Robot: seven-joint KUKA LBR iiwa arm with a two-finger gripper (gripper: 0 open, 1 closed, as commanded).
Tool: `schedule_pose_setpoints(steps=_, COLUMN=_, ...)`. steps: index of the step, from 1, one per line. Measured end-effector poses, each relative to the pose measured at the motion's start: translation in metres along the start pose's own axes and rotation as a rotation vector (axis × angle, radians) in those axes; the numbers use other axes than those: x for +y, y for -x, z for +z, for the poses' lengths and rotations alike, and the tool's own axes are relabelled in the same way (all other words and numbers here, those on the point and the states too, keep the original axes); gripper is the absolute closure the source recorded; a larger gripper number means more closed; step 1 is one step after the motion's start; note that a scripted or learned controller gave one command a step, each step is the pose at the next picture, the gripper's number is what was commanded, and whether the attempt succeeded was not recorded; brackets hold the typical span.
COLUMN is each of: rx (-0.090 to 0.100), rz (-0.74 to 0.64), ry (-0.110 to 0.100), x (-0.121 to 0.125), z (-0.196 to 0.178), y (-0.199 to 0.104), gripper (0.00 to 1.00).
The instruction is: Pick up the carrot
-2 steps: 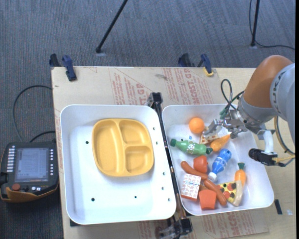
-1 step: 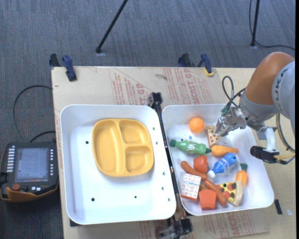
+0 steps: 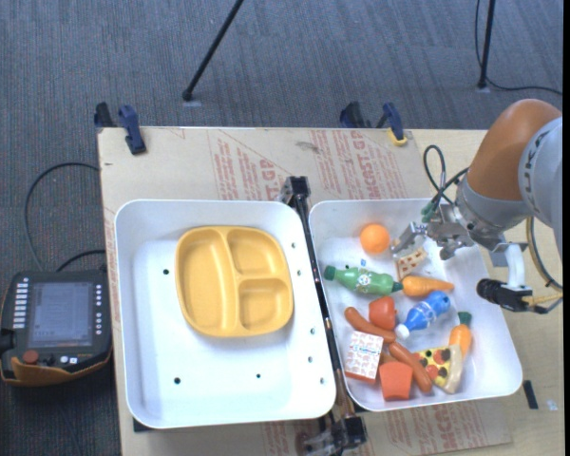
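- I watch through one fixed camera above the bench (image 3: 199, 155), looking down at a slant.
- It sits far enough back to take in both white bins (image 3: 142, 255), the bench edges and the carpet beyond.

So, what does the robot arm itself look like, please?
The arm is grey with a rounded orange band above the wrist. Its gripper is small, metallic grey. Thin black cables loop beside the wrist.
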State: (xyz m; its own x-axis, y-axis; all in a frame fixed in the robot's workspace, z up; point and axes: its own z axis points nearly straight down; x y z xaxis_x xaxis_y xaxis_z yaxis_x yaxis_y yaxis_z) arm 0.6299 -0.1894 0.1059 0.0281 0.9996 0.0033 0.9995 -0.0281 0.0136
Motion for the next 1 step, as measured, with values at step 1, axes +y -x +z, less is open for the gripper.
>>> schedule_pose_setpoints(steps=1, rx=0.000, rz=-0.260, ry=-0.015, x=-0.0611, z=0.0177, y=-0.0117, gripper=0.00)
